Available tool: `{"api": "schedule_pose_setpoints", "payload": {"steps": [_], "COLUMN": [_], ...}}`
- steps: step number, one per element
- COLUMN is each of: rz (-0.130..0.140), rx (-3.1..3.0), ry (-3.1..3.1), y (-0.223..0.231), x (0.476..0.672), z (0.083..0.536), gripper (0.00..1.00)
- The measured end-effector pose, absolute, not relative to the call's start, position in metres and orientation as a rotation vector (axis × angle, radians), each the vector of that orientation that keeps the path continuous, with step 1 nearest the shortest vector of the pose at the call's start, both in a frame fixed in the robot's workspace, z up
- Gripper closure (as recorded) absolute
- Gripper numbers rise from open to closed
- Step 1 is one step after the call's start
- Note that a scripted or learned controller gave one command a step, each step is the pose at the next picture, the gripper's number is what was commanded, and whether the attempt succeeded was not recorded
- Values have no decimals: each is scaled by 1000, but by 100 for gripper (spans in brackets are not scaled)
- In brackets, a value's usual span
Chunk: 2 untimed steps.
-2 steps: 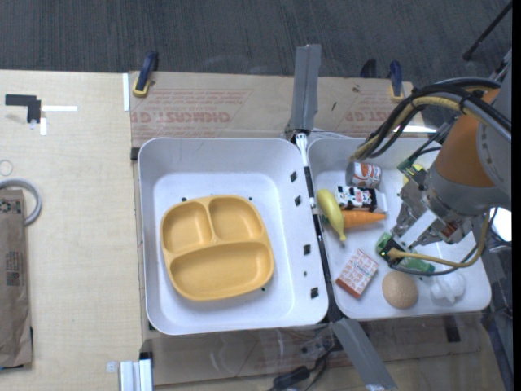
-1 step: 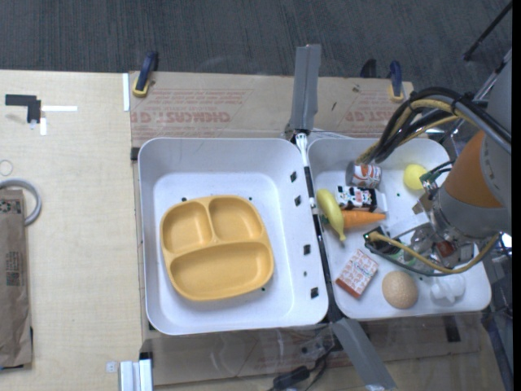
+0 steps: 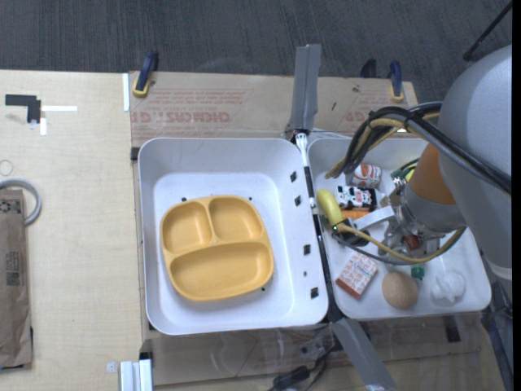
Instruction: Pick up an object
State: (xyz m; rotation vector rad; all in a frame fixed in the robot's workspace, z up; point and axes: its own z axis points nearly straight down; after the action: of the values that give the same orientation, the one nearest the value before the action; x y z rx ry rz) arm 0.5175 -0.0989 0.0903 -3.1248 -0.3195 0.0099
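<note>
Claw hung over right white bin; its state couldn't be told. Tan egg-shaped ball looked light, smooth; take its middle.

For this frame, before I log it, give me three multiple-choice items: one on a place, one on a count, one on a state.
1. Where does the yellow divided plate lie?
A. left bin
B. right bin
C. on the bench

2. How many compartments does the plate have?
A. two
B. three
C. four

3. Where is the arm?
A. over the left bin
B. away from both bins
C. over the right bin

Answers: 1 A, the plate sits inside the left bin. 2 B, two small and one large. 3 C, it is over the right bin, among the clutter there.
</note>
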Motion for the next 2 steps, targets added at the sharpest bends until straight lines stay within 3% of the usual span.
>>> {"api": "schedule_pose_setpoints", "payload": {"steps": [1,2], "rz": [9,8], "rx": [-3125,-3113], "ry": [-319,-414], "y": [-99,-147], "x": [518,480], "z": [90,144], "gripper": [0,0]}}
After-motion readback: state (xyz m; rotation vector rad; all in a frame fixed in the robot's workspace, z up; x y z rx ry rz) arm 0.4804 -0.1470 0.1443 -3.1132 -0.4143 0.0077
